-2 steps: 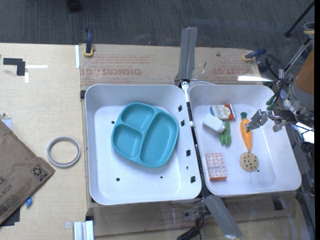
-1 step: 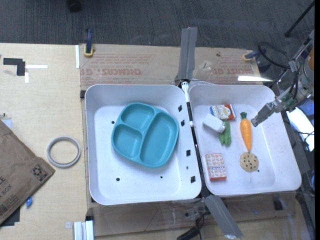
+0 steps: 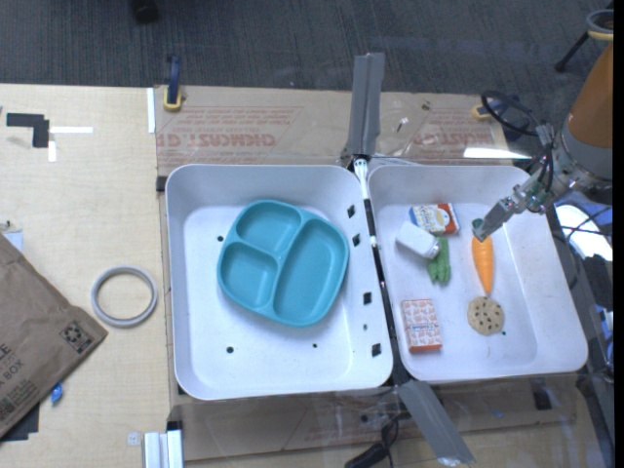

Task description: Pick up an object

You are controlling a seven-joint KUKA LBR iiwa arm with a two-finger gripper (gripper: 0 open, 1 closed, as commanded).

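- Arm (image 3: 595, 115) comes in from the right; only its grey wrist and orange band show, rest cut off by the frame edge.
- Gripper (image 3: 481, 228) reaches down over the right bin (image 3: 556, 359), tip just above the top end of the carrot (image 3: 483, 264). Too small and dark to say if the fingers are wide or narrow – can't tell. Nothing seen between them.
- Carrot lies lengthwise in the right bin, orange, near the middle-right. Whether the tip touches it or hangs just over it, can't tell.
- Cookie (image 3: 485, 316) w/ dark chips sits just below the carrot's lower end.
- Small red-and-white box (image 3: 420, 324) lies flat left of the cookie, print too blurred to read.
- Green veg (image 3: 441, 262), maybe a pea pod or bean, lies left of the carrot; its upper end tucks under or against a white bottle-like item (image 3: 416, 241).
- Red-and-white packet (image 3: 435, 218) near the back of the bin, touching the white item; label unreadable.
- Left bin (image 3: 185, 291) holds a teal divided plate (image 3: 283, 261), 3 compartments, tilted a bit askew.
- On the bench left of the bins: a tape ring (image 3: 124, 294), and a brown cardboard box (image 3: 39, 339) cut off at the corner.
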